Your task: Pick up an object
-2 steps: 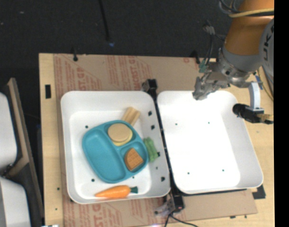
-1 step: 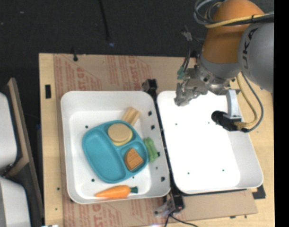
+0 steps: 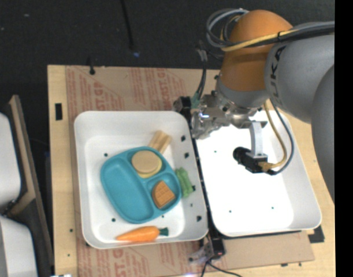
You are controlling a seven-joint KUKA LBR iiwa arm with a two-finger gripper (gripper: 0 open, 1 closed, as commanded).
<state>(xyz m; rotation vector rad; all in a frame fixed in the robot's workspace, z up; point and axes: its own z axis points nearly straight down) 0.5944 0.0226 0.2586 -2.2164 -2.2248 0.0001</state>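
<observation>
1. White left bin [image 3: 90, 212] sits on the brown bench board [image 3: 124, 91] and holds every loose item listed below.
2. Blue divided tray [image 3: 125, 190] lies at the centre of that bin.
3. Round tan disc [image 3: 147, 162] rests in the tray's compartment at 1 o'clock. A brown ridged piece [image 3: 163, 194] rests in the compartment at 4 o'clock.
4. Pale wooden block [image 3: 160, 141] lies on the bin floor at 1 o'clock from the tray, just beside the disc.
5. Green piece [image 3: 184, 182] lies against the tray's edge at 3 o'clock, near the bin's right wall.
6. Orange carrot [image 3: 142, 234] lies along the bin's near wall, at 6 o'clock from the tray and apart from it, with its green top pointing toward 3 o'clock.
7. White right bin [image 3: 251, 209] stands just beside the left bin.
8. Gripper [image 3: 206, 122] hangs at the right bin's 10 o'clock corner, near the seam between the bins. Whether it is wide or narrow cannot be told.
9. Grey arm [image 3: 300, 79], with its orange band [image 3: 254, 45], reaches in from 2 o'clock.
</observation>
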